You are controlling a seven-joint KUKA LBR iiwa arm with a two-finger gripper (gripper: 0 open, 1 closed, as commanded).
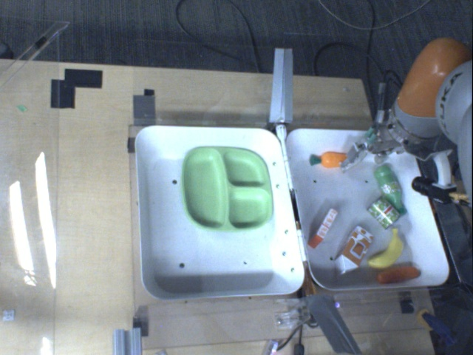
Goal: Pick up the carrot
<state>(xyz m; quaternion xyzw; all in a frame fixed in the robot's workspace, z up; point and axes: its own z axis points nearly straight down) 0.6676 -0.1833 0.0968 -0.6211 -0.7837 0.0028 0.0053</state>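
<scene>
Orange carrot [330, 159] in right bin [440, 266]; end effector [360, 152] just beside, finger state unclear.

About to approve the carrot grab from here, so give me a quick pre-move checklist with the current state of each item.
1. Carrot in sight, upper left part of the right bin: ok.
2. Space around the carrot, nothing touching it: ok.
3. Gripper close to the carrot, just to its right: ok.
4. Fingers open wide enough to take it: cannot tell.
5. Carrot already between the fingers: not ok, it lies beside the gripper.
6. Green bottle and can out of the approach path, lower right of the gripper: ok.
</scene>
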